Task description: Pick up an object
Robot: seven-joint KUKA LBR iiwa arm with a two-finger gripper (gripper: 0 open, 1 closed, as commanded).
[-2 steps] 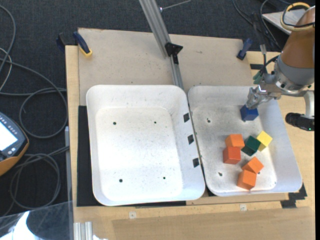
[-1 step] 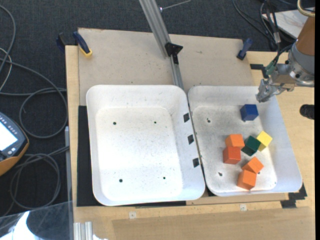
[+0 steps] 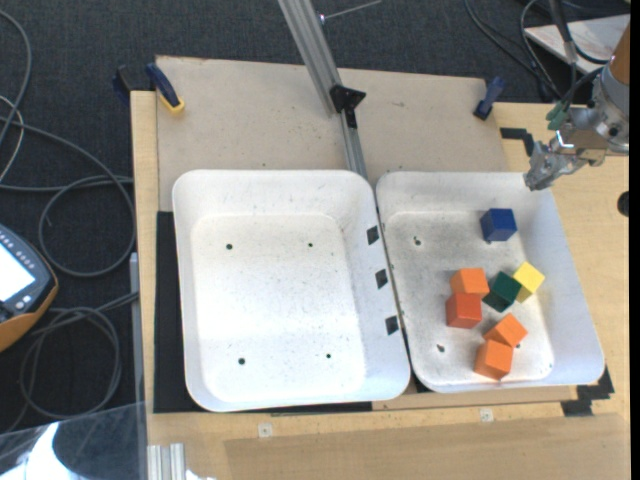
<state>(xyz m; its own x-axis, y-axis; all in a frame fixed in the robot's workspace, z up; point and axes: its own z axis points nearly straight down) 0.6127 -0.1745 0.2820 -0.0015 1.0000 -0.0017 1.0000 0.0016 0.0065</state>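
Gripper (image 3: 541, 173) sits at the top right corner of the right-hand shallow white plastic bin (image 3: 430, 200), above its rim, reaching in from the right edge of the view. Nothing visible between its tips; it's too small and dark in this view to judge the spread, so can't tell its state.

All blocks are in the right bin, none near the gripper except one:
- small blue cube (image 3: 498, 224): upper right of the bin floor, alone, below and left of the gripper, apart from it.
- orange cube (image 3: 468, 283): mid bin, with a darker red-orange cube (image 3: 463, 311) touching it just below.
- dark green cube (image 3: 502, 291): just right of the orange one, touching or nearly touching a yellow cube (image 3: 529, 279) on its upper right.
- two more orange cubes lower right: one (image 3: 509, 330) tilted, and another (image 3: 492, 359) just below it, close to the bin's front rim.

Left-hand white bin (image 3: 200, 208) holds no blocks; only dark specks and four small holes on its floor.

Grey metal pole (image 3: 318, 48) runs diagonally from the top down to the gap between the bins. Blue clamps (image 3: 165, 85) at the board's back corners. Black cables (image 3: 40, 148) on the dark carpet at left.
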